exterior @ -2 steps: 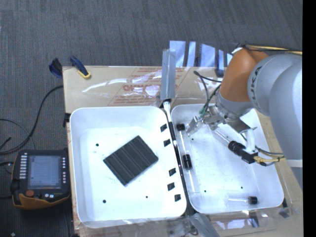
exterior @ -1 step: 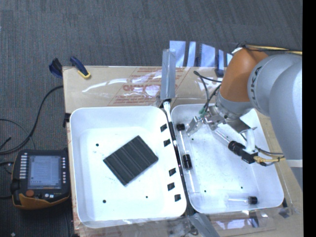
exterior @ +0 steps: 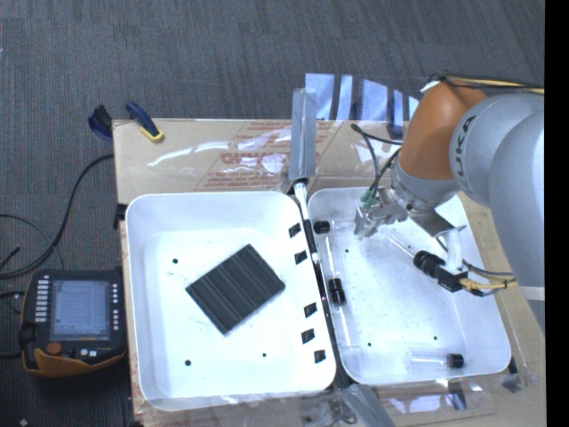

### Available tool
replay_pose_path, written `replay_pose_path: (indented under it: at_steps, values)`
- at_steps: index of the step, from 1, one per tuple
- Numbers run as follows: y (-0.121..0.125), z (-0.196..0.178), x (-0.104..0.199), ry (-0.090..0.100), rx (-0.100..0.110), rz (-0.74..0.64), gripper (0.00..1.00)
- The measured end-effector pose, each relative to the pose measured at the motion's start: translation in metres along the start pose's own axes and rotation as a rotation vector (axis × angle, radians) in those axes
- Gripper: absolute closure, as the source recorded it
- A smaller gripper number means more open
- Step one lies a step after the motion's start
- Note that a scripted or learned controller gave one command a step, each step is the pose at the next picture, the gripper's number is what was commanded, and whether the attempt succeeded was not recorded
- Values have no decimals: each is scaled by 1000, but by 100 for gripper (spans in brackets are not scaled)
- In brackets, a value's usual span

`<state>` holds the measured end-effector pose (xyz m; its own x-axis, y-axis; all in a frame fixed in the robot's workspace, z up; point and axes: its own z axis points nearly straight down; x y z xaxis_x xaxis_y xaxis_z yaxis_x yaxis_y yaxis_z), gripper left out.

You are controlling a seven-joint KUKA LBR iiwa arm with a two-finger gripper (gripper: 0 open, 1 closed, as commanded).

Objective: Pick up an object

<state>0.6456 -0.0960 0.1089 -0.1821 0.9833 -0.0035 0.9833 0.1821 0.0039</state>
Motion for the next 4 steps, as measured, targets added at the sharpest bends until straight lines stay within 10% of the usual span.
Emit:
replay_pose_path:
  at_steps: [1, 4]
  values:
    - [0, 0, 0, 0, 0, 0, 0]
    - [0, 0, 0, 0, 0, 0, 0]
